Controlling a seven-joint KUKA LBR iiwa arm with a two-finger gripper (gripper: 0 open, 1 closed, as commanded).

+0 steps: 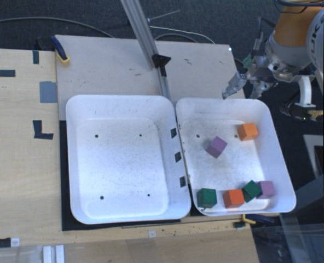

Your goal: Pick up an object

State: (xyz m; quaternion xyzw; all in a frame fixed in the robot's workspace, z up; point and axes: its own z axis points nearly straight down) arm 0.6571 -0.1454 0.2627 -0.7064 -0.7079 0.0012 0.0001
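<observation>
The right bin (274, 141) holds several small cubes. An orange cube (248, 131) lies near its far right side, with a purple cube (216, 146) to its left near the middle. Along the near wall sit a green cube (207, 197), a second orange cube (233, 198), a darker green cube (252, 190) and a pale purple cube (267, 188). My gripper (243, 90) hangs above the far rim of the right bin, open, with nothing between its fingers. It is up and away from all the cubes.
The left bin (74, 147) stands beside the right one, with black clips along the shared wall. A slanted metal post (143, 32) rises behind the bins. Cables lie on the dark floor at the back.
</observation>
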